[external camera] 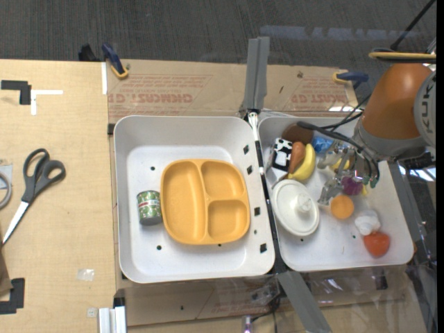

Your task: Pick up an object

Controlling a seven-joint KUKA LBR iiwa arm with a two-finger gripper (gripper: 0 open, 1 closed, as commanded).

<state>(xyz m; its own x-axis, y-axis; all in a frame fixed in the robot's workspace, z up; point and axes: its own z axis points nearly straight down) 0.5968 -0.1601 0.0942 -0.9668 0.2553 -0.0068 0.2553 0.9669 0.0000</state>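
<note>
Even, bright overhead lighting; sharp across most of the frame.

Diffuse illumination with no hard shadows; only faint soft shading under the yellow divided plate (205, 202) and along the inner walls of the left bin (125, 207). White bins near full brightness yet retaining detail. Mild sheen on the orange arm housing (392, 103) and on the white lid (296, 205). Pale wooden desk (55, 255) evenly lit. Dark floor at top dim, low in contrast. Slight softness and clutter around the pincer (343, 179), fine detail there not resolvable. Slanted perspective, no marked edge distortion.
</note>
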